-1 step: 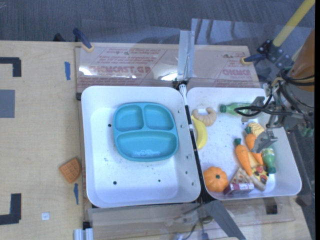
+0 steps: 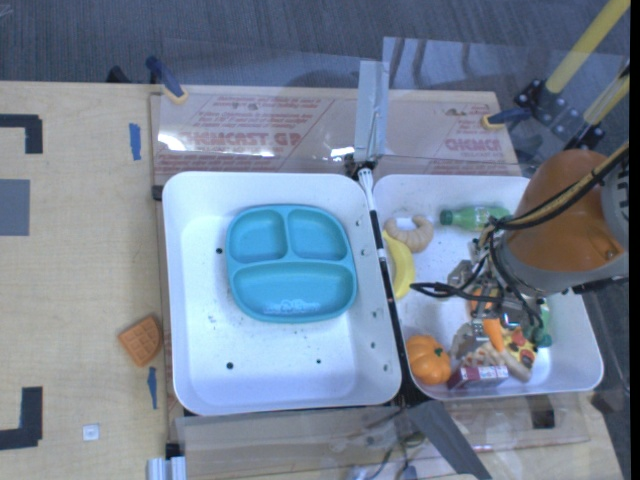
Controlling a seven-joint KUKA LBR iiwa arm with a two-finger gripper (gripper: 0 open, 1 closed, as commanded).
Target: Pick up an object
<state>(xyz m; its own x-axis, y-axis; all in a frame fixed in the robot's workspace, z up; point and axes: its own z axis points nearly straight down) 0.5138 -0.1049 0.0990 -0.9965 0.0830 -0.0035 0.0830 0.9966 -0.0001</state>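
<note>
- My end effector [image 2: 492,320] hangs low over the right bin [image 2: 580,368], above a heap of small toys [image 2: 495,353]; wiring hides it, so whether it's apart or together I cannot tell.
- The toys lie packed together, so I judge it may nudge the orange pumpkin-like toy [image 2: 430,360] or snag two.
- The banana [image 2: 401,266] and green bottle [image 2: 474,215] lie apart from the heap, easier targets.

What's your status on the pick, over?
Gripper low in the right bin, over the toy pile. No object seen held. Banana, orange toy, green bottle close by.
</note>
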